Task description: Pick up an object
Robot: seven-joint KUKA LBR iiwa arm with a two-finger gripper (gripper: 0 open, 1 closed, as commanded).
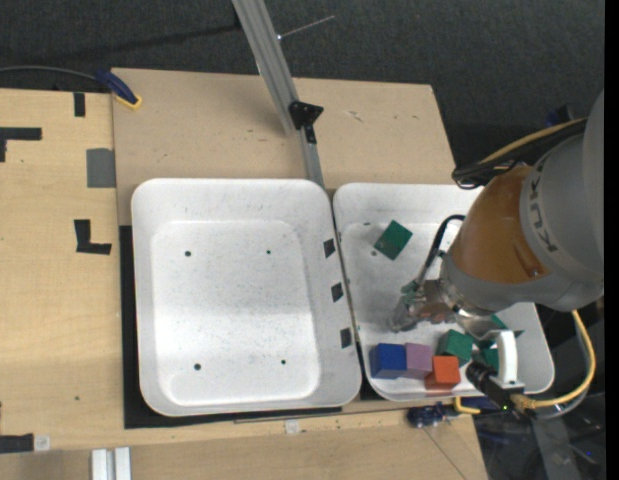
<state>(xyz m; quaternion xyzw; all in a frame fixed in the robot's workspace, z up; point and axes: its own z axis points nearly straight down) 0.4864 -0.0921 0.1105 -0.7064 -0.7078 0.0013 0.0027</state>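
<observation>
- In the right bin (361, 208), the gripper (409, 308) is lowered close to the bin floor, in the bare patch between the far block and the near cluster.
- No object can be seen between its fingers; whether the jaws are released or clenched cannot be told, since the tips are blurred and partly covered by the wrist.
- The arm (519, 233) is stretched in from the right and hangs over the right half of that bin, so part of its contents is hidden.
- A green block (393, 239) lies tilted toward the far side of the right bin, apart from the gripper.
- Along the near wall a blue block (389, 359), a purple block (418, 359) and an orange block (445, 370) are packed side by side, touching or almost so.
- A second green piece (455, 345) is seen just behind the orange block, half under the wrist.
- The near cluster is judged harder to grasp, because the blocks are crowded against each other and the wall; the lone green block is judged the easier target.
- The left bin (229, 298) holds nothing pickable, only small dark dots on its floor.
- A metal bar (269, 48) is slanted over the bench toward the gap between the bins.
</observation>
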